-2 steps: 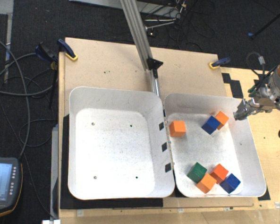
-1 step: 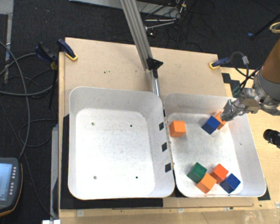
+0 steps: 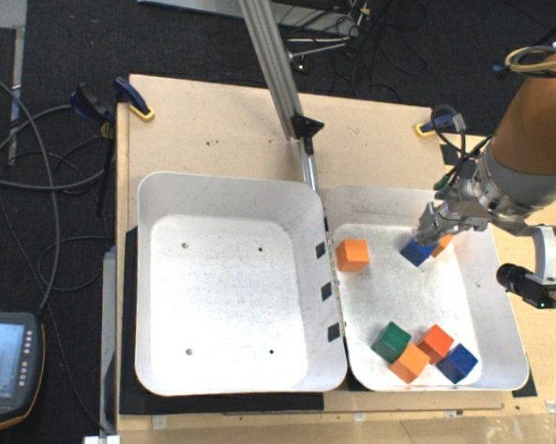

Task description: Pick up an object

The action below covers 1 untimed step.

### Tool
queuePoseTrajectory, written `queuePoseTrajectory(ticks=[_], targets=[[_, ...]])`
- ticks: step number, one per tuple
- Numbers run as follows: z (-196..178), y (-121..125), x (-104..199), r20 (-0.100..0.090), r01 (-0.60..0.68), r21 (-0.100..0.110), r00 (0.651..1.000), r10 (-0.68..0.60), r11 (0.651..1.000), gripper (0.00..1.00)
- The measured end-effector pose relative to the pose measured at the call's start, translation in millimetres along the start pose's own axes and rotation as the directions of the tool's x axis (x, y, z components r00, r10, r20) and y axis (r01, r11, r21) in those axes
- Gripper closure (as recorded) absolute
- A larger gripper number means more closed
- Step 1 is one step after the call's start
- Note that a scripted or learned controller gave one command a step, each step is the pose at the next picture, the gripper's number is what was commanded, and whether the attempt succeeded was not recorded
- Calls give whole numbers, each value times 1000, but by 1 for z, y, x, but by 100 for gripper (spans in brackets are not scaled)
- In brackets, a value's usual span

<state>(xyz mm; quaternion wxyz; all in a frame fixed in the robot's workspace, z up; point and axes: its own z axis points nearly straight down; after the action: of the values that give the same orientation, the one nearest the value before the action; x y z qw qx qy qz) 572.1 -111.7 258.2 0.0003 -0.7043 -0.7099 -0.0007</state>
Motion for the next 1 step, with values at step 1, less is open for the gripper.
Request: queuePoseTrajectory(ticks=[1], targets=[[-3, -17, 57, -1, 1, 2, 1000, -1, 1000, 100]])
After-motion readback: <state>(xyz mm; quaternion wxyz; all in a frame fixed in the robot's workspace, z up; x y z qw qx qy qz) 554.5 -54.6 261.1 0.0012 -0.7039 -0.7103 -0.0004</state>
